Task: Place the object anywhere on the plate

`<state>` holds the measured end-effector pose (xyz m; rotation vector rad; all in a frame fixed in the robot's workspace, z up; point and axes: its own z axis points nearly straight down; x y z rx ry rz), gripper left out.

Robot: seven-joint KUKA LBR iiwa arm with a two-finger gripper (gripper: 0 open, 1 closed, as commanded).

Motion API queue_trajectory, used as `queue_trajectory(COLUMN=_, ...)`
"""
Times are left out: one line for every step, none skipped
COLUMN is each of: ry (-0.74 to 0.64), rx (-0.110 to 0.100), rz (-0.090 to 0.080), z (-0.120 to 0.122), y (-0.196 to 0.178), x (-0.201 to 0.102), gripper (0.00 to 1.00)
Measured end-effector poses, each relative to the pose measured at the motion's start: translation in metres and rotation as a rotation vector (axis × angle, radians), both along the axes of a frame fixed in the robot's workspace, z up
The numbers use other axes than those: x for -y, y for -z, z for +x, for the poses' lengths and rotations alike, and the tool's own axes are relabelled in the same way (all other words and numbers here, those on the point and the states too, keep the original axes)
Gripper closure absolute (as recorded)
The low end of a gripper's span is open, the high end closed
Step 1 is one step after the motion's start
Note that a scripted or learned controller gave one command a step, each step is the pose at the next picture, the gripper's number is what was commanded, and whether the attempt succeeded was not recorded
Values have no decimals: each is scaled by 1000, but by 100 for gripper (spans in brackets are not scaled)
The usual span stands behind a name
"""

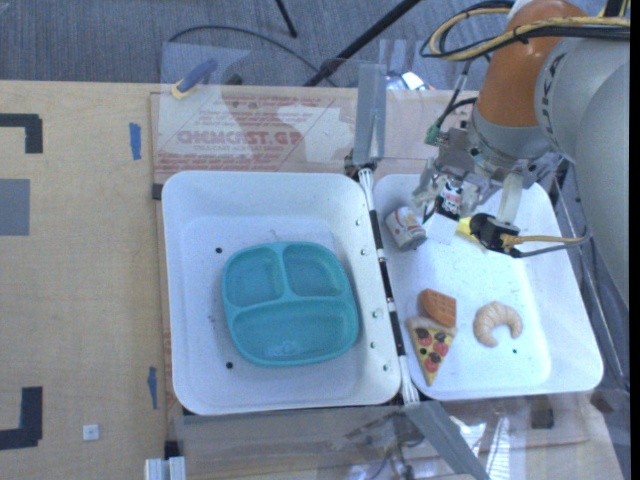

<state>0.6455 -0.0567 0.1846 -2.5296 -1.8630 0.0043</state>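
We've got a chunky grey arm (590, 78) with a glossy orange band (515, 33) above the wrist, yellow and black cables (470, 23) looped over it, plus a metal gripper (448, 193) with red-white markings.

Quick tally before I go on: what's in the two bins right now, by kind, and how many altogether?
Plate: 1, teal, left bin
Can: 1, right bin
Pizza slice: 1, right bin
Croissant: 1, right bin
Brown pastry: 1, right bin
Total: 5
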Motion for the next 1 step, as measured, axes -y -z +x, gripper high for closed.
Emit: queue_trajectory(ry=-100, rx=-1, rz=3, z=-2, y=0, x=-64, gripper=100)
